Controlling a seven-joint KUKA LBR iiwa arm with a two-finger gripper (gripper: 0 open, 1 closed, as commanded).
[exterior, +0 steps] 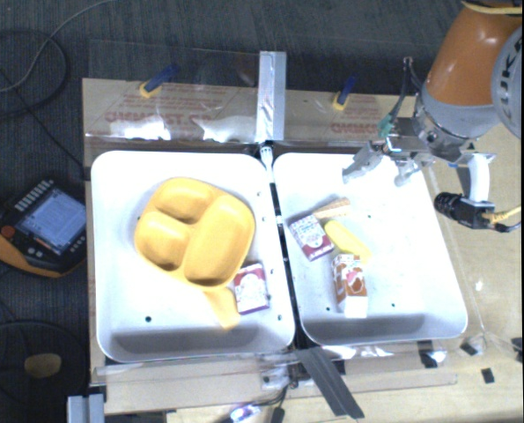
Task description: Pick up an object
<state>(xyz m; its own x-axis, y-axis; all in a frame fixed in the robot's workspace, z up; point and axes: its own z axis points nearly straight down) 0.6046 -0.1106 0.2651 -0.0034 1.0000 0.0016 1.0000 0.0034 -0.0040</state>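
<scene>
Objects for picking clustered mid right bin (420, 263): small carton (350, 285), yellow piece (346, 239), purple packet (308, 235). Gripper (380, 164) poised above bin's far edge, fingers apart, nothing between, positioned for descent.

Both bins (112, 263) look like smooth, slightly glossy white plastic. The yellow dish (194, 232) in the left bin is glossy moulded plastic. The cartons (350, 284) in the right bin look like printed card. At the far side lies crinkled clear film (178, 113); between the bins, a shiny metal strip (271, 95).
</scene>
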